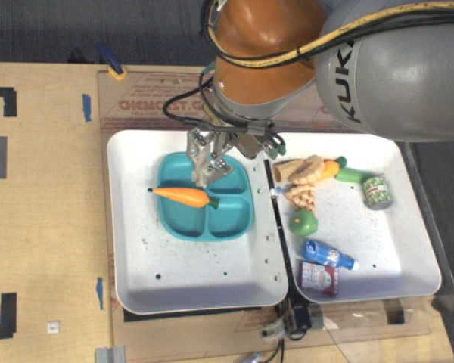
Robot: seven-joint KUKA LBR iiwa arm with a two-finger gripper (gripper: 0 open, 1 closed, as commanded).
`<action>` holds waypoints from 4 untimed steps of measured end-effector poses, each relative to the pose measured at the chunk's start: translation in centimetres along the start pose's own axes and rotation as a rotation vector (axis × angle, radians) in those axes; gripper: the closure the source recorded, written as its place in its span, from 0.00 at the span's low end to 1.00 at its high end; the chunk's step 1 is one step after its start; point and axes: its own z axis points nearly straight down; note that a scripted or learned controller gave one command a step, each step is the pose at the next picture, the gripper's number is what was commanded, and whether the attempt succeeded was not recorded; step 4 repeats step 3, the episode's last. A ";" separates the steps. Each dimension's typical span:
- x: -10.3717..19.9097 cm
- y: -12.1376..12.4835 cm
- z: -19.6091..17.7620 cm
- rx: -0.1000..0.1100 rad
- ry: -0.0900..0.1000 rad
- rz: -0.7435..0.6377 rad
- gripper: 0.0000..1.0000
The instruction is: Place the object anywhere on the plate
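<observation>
Carrot (183,196) lies across teal plate (234,221) in left bin (136,271), tip pointing left, green end right. Gripper (209,174) hangs just above carrot, over plate's far half, fingers slightly parted, nothing between them. Right bin (408,278) holds cone (296,169), green pear (303,222), blue bottle (327,255), can (377,191).

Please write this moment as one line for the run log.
carrot: lying on teal plate, left bin | end effector: just above carrot | right bin: other items remain
</observation>
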 end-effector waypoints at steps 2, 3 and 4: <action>-0.3 0.0 -1.2 0.001 -0.012 0.000 1.00; 2.2 -4.3 -3.0 0.003 0.017 0.208 1.00; 2.2 -4.3 -3.0 0.003 0.017 0.208 1.00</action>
